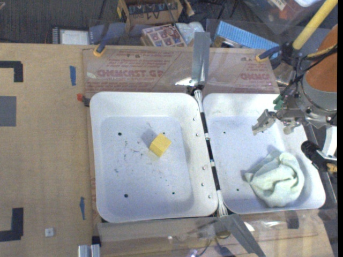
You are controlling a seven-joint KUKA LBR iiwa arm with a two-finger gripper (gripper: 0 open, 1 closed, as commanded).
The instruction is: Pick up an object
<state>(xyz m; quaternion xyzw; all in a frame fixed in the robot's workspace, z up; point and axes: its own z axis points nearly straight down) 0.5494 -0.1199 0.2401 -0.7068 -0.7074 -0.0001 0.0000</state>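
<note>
A yellow block (159, 144) lies mid-frame in the left bin (107, 111), a crumpled pale cloth (276, 179) lower right, the gripper (264, 122) apparently empty above it.

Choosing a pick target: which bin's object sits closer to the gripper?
The crumpled cloth in the right bin, below the gripper; the yellow block lies in the left bin.
</note>
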